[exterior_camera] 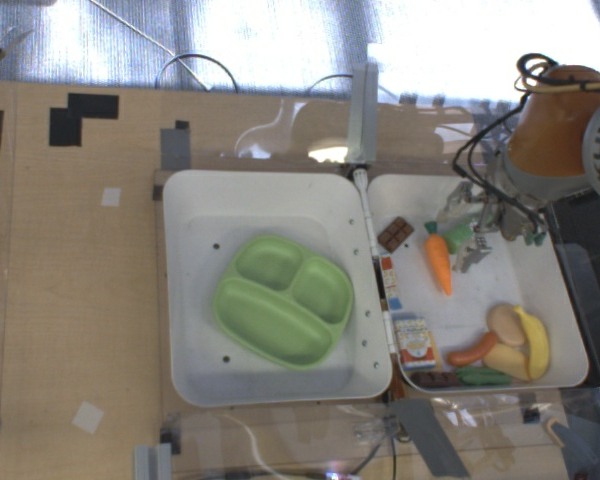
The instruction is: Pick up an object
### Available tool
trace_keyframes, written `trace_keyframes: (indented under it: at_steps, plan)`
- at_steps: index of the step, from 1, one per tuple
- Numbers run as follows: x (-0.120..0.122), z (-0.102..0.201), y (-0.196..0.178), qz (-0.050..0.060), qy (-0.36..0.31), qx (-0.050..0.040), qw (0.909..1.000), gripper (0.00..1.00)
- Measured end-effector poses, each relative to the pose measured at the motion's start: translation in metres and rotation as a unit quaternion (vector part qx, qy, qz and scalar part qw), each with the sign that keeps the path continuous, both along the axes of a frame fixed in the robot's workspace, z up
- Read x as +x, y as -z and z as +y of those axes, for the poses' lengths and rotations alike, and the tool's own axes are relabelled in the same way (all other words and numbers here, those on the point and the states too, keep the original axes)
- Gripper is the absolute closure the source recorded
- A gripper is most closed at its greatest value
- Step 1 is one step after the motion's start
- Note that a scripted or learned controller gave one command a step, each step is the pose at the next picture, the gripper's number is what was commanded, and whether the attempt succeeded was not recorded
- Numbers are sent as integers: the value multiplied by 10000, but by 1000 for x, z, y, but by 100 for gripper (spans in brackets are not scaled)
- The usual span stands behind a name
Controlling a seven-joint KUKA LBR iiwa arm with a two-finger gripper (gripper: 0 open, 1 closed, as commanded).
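Observation:
An orange toy carrot with a green top lies in the right bin, near its upper middle. My gripper hangs low over the bin just right of the carrot's leafy end. Its fingers stand apart, and the green top sits between or just under them. The carrot still rests on the bin floor. The orange-banded wrist reaches in from the upper right.
A brown chocolate piece lies left of the carrot. At the bin's front are a small carton, sausage, banana and green bean. The left bin holds a green divided plate.

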State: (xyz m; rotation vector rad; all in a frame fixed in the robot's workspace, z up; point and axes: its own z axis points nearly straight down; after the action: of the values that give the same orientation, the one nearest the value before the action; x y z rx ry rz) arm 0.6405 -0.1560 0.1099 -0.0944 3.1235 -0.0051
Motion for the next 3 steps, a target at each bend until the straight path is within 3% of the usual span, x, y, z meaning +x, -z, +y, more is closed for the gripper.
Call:
trace_keyframes:
  at_steps: [1,2,3]
  plan:
    - [-10,56,21,21,494,16,9988,0]
    - [-5,58,5,-55,453,13,9990,100]
    - [-14,68,-152,-31,424,13,9991,100]
